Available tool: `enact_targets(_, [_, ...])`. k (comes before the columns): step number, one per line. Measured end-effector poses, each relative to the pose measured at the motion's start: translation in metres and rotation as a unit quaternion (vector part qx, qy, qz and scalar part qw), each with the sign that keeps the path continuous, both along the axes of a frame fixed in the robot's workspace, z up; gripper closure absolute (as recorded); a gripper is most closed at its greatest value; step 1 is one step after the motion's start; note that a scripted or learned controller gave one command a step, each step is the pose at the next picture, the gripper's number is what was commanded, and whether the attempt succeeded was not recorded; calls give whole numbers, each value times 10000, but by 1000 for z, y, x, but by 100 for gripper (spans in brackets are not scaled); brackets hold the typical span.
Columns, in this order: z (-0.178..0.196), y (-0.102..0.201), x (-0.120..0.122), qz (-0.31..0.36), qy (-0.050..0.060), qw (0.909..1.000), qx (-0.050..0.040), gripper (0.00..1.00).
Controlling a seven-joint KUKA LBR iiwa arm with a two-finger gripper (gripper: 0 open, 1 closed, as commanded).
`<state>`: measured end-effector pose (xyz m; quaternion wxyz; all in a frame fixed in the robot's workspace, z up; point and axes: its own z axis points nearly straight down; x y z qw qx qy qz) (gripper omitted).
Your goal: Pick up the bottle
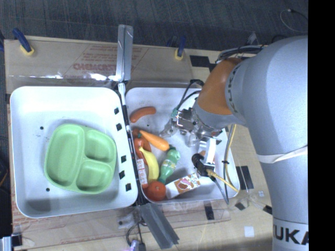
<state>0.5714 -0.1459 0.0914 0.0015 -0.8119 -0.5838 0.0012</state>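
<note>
Green bottle [168, 164] lies near gripper [178, 123], apart, beside banana [151, 164].

green bottle [168, 163] lying tilted in right bin [157, 95]

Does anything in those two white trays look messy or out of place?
Nothing looks spilled or broken. The green bottle lies tipped over in the right bin, jumbled with a banana, a carrot and a tomato.
</note>
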Motion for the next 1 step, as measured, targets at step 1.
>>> enact_targets(1, [1, 31, -77, 253, -20, 9997, 0, 0])
